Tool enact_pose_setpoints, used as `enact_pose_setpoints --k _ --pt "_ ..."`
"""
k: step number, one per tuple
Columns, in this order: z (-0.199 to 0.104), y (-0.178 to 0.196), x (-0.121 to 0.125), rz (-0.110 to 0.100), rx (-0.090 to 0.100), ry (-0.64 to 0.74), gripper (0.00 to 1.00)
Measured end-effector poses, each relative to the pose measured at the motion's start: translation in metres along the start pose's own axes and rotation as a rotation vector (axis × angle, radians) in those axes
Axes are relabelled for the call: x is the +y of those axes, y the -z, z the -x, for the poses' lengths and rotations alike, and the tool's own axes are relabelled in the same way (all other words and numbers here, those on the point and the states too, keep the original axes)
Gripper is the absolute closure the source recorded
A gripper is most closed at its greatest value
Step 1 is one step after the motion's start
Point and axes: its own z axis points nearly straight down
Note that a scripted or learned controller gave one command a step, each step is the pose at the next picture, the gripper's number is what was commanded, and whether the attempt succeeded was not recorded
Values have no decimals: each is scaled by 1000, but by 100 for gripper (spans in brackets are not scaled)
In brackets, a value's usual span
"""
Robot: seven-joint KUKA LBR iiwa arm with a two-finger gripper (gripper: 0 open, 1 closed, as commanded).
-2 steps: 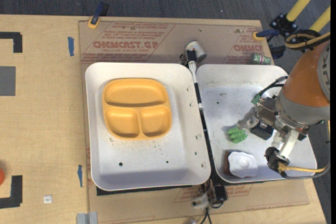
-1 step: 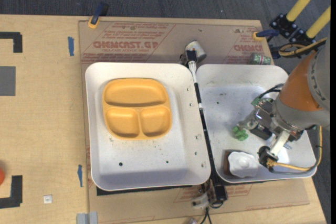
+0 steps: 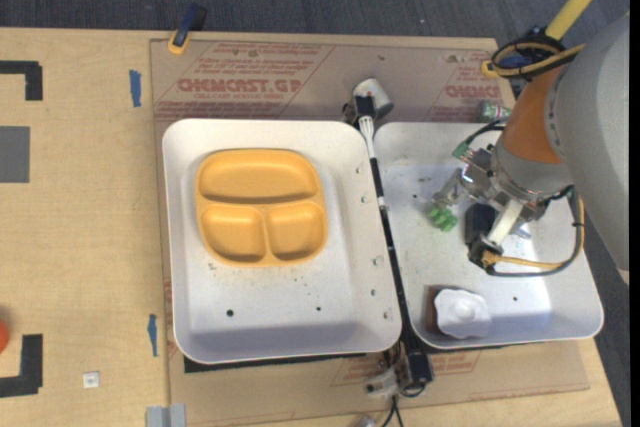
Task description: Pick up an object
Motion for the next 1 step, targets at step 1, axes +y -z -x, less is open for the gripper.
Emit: enact_pose_setpoints --k 1 --pt "3 0 -12 3 0 95 0"
